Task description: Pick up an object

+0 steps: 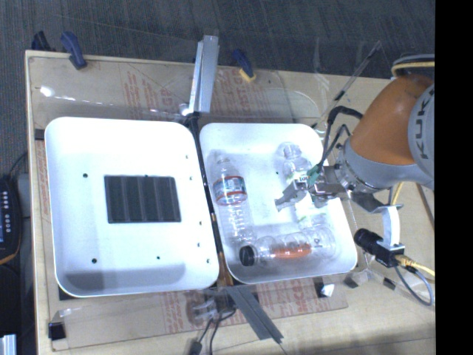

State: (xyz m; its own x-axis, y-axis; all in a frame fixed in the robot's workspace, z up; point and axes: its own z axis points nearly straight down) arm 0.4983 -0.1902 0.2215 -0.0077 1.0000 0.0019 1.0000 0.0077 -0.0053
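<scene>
Tool (294, 195), grip state indiscernible, poised low in the right bin (255, 140) among three clear plastic bottles (230, 198), one beneath it by the right wall; their slick, rounded, crowded bodies could roll or squirt from a closing pinch.

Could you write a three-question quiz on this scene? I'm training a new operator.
1. True or false: the clear bottles lie in the right bin.
2. What dark thing is in the left bin? A) a grate B) a shoe
3. Fill in: the gripper hangs over the ___ bin.

Key: 1 true, for example the bottle with the red label. 2 A, the grate. 3 right.
</scene>
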